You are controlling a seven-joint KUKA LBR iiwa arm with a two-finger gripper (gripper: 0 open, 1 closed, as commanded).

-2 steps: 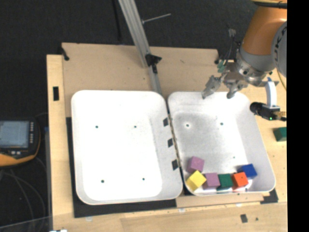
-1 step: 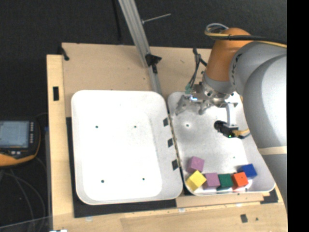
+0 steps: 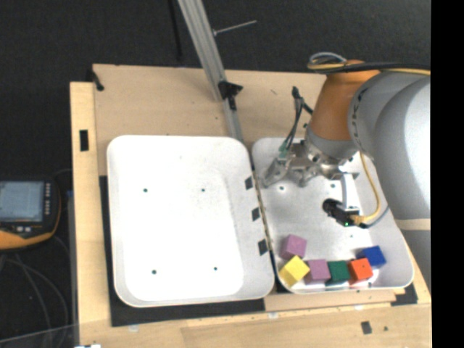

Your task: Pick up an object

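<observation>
Blocks (image 3: 330,267) along right bin's (image 3: 312,209) near wall

Matt, pale wood on the bench (image 3: 159,100), unvarnished by the look of it. The left bin (image 3: 181,216) is smooth white plastic with a soft sheen; the right bin (image 3: 304,216) shines a touch brighter. The blocks (image 3: 330,267) look matt and solid-coloured. The arm (image 3: 391,129) wears smooth grey casing with a glossy orange band (image 3: 335,111), above a bare-metal tool (image 3: 290,167).

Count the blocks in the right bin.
6, all near the front wall: purple, yellow, pink, green, orange, blue. The arm may hide more.
</observation>
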